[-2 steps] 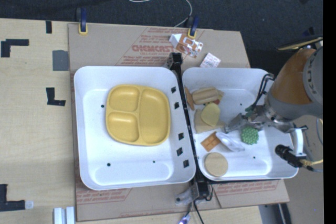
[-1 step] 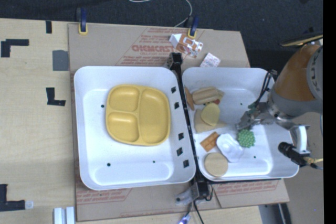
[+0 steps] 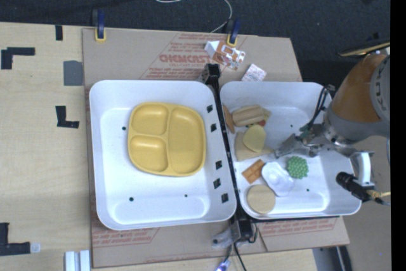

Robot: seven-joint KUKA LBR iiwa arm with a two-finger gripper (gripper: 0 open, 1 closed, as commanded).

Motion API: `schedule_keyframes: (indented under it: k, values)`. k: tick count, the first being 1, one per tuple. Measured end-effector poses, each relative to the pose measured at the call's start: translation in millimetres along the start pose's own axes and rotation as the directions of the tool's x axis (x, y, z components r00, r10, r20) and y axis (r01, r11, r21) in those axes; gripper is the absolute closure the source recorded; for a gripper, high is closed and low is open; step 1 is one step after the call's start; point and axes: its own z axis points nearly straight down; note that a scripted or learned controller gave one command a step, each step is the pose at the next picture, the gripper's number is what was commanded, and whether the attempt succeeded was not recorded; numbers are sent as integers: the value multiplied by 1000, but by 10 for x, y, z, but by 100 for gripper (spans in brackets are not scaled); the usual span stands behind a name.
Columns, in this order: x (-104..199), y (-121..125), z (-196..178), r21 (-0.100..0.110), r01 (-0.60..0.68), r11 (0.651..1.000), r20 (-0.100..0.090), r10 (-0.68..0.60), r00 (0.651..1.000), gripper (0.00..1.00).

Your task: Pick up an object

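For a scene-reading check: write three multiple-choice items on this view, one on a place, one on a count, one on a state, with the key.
1. The yellow plate lies in which bin?
A. left bin
B. right bin
C. on the cardboard

2. How many compartments does the plate have?
A. two
B. three
C. five

3. The green ball is
A. on the plate
B. on the right bin's floor
C. outside both bins

Key:
1 A: the yellow plate sits in the left bin.
2 B: three sections show.
3 B: the green ball rests in the right bin, beside the end effector.
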Motion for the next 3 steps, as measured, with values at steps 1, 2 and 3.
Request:
schedule_keyframes:
  k: [1, 2, 3]
  values:
    - [225, -391, 97, 0, -1, 1000, 0, 1, 1000, 0]
    - [558, 322, 97, -1, 1, 1000, 1, -1, 1000, 0]
    - [947, 1061, 104, -1, 3, 1000, 4, -3, 1000, 0]
